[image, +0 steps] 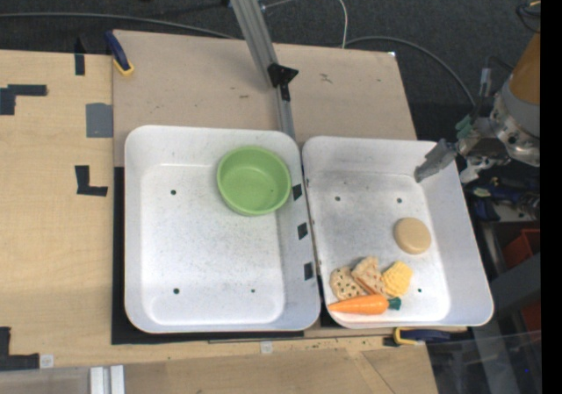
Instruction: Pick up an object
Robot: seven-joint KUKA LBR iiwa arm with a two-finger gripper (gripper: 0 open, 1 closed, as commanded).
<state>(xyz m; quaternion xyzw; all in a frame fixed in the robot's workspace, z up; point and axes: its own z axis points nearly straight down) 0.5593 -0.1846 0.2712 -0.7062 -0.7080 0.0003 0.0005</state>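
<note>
Evidently the approach is in hand: the gripper (pixel 436 161) is poised over the right bin's (pixel 351 164) far edge, its grip perhaps unreadable; the round tan object (pixel 412 235) must be reached.

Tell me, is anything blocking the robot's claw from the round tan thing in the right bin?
Nothing visible does. The gripper sits over the right bin's upper right rim, and bare white floor lies between it and the round tan piece. The other toy foods sit beyond, near the front edge.
</note>
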